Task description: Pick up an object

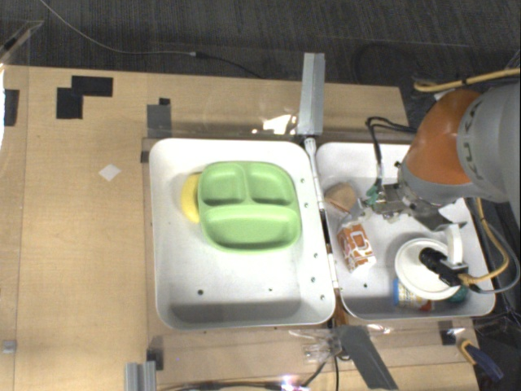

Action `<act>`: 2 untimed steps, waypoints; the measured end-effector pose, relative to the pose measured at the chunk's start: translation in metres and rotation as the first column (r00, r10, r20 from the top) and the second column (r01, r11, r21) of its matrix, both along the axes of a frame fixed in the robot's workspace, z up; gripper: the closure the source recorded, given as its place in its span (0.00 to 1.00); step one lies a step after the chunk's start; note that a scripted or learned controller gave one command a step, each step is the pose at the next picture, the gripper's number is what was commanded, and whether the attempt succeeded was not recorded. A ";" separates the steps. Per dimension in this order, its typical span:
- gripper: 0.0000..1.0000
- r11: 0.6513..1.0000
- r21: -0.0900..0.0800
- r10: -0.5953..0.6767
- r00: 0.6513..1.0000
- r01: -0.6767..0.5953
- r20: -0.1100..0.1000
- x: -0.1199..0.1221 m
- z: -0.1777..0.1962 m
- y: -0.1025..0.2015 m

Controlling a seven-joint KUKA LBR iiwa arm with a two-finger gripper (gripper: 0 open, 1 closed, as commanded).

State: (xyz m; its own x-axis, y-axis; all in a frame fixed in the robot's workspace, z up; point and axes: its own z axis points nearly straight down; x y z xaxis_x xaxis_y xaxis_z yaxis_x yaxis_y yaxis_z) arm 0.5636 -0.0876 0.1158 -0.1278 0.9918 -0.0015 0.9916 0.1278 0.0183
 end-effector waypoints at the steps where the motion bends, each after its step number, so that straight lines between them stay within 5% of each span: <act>1: 0.00 0.992 -0.002 0.128 0.992 -0.129 -0.013 -0.028 0.070 0.031; 2: 0.00 0.956 -0.003 0.294 0.956 -0.294 -0.013 0.022 0.028 -0.003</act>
